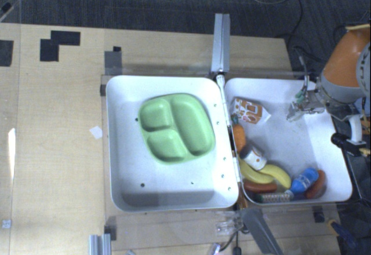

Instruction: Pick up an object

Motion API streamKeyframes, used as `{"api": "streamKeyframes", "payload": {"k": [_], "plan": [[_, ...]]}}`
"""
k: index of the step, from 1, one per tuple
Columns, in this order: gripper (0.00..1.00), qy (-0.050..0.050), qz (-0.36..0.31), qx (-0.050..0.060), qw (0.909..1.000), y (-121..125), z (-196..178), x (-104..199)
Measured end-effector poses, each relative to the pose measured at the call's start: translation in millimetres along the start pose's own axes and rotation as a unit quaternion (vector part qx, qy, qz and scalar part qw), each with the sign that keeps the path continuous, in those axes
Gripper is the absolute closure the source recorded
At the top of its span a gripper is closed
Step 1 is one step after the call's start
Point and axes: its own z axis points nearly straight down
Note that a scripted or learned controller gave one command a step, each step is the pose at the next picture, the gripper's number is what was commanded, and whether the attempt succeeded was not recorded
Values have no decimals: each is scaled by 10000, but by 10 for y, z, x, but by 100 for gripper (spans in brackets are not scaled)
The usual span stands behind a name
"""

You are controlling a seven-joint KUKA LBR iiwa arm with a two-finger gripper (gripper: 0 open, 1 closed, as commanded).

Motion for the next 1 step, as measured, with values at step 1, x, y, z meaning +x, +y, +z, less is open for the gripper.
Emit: {"api": "streamKeyframes", "payload": {"k": [1], "plan": [[100, 3, -342, 39, 9994, 256, -1858, -104]]}}
